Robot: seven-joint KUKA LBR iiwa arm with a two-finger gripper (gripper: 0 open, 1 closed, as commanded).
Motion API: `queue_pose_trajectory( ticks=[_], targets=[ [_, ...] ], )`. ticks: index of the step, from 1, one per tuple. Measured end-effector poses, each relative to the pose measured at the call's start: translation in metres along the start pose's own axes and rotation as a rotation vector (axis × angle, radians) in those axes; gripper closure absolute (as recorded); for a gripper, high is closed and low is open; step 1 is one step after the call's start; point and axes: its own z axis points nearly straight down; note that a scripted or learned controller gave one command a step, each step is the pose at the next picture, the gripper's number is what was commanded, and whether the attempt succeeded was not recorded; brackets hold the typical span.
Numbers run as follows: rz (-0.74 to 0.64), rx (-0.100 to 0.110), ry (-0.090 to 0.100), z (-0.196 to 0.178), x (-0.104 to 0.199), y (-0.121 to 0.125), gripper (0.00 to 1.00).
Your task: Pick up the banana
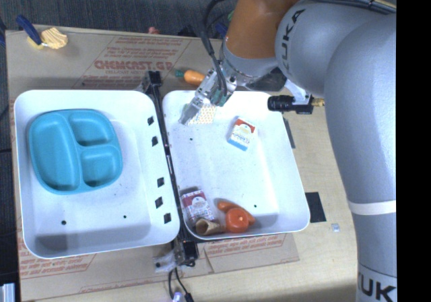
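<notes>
My gripper (196, 115) hangs low over the far left corner of the right bin (283, 179), beneath the orange band of the arm. A pale dotted patch sits at its tip, and I cannot make out what it is. Lying in the right bin are a small red and white box (241, 134), a red-labelled packet (194, 203), a round orange fruit (236, 218) and a brown cone-shaped piece (209, 228). None of these is near the gripper. A yellow item with a blue handle (52, 38) lies on the cardboard at the far left, outside the bins.
A blue sectioned tray (74, 150) fills much of the left bin (101, 226). A small orange object (193, 77) lies behind the bins by the black divider clip (153, 79). The big grey arm covers the bench's right side.
</notes>
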Motion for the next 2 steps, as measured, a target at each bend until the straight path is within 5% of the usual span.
queue_pose_trajectory(
  ticks=[1, 2],
  targets=[
    [0.147, 0.002, 0.005, -0.001, 0.126, 0.107, 0.00],
    [-0.126, 0.000, 0.000, -0.076, 0.051, 0.044, 0.00]
  ],
)
